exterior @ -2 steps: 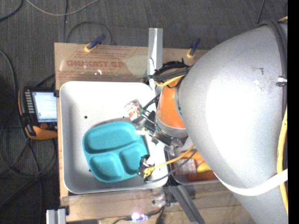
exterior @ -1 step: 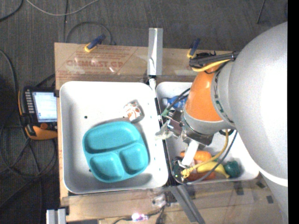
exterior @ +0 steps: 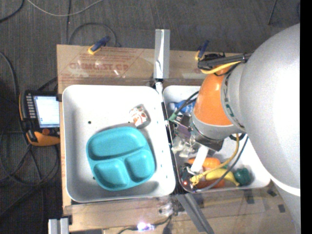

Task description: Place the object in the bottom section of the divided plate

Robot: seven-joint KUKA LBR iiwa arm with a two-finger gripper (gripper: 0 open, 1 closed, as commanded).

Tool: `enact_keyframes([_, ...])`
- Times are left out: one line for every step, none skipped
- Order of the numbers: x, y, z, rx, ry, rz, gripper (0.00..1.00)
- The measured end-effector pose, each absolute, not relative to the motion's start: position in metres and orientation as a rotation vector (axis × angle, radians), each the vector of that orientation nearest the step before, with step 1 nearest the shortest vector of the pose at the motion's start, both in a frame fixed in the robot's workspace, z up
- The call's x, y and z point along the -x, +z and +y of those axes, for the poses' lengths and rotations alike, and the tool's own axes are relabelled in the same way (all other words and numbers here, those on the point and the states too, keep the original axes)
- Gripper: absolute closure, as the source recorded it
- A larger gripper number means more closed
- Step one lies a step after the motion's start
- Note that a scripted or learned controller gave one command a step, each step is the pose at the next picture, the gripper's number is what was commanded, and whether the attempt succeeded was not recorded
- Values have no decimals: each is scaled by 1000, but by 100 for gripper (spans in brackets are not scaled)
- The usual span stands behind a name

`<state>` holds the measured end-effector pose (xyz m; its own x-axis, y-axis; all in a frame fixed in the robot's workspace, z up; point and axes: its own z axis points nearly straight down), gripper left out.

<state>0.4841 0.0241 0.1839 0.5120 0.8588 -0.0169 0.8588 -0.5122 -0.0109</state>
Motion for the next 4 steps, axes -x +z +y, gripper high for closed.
enact_keyframes([-524,179,-24,2860,17,-1303,100])
enact_keyframes([-502,187,40,2836,17,-1351,100])
enact_keyframes([-484,179,83,2515,14,-1876,100])
enact_keyframes([-484,179,71,2056,10,-2369,100])
